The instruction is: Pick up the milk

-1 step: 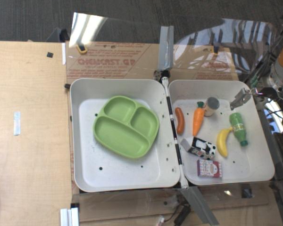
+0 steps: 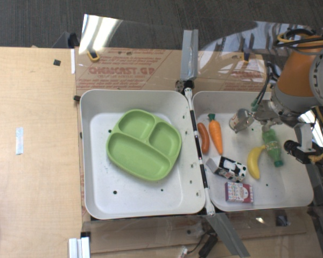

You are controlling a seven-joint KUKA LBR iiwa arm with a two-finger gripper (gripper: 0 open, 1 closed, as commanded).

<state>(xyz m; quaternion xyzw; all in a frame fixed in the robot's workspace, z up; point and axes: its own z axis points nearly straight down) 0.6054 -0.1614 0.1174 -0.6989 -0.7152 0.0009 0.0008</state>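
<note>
In the right bin (image 2: 307, 200), nearest the camera, a small pink packet (image 2: 239, 192) lay at about five o'clock. Just beyond it, the black-and-white milk (image 2: 230, 169) carton lay on its side, a yellow banana (image 2: 254, 161) close by at its three o'clock. Farther back lay a sausage (image 2: 204, 137), a carrot (image 2: 216, 135) and a green bottle (image 2: 272, 147). The tool (image 2: 243, 119) hovered at the bin's twelve o'clock, well apart from the milk; its jaw state could not be told. The left bin (image 2: 89, 160) held a green divided plate (image 2: 144, 144).
</note>
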